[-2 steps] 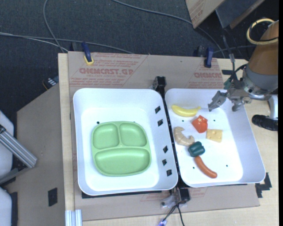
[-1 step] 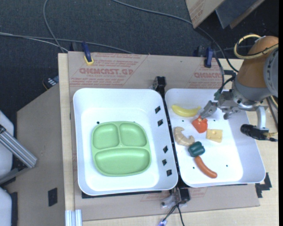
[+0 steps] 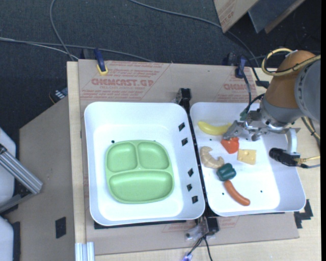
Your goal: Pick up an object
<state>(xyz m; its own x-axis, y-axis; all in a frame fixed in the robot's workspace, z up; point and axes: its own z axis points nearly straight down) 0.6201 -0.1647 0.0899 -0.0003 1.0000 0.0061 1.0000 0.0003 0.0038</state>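
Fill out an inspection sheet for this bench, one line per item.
Surface: cardboard-covered bench bearing two white bins, left bin and right bin.
Job's things: in the right bin, banana, red piece, cheese wedge, tan piece, green-topped carrot.
Clutter: green divided tray in the left bin.
Grippers: gripper low over the right bin, beside the banana and red piece; jaws' state unclear.
Cables: grey cables on the dark floor; yellow cable by the arm.
Surroundings: cardboard box at the top.
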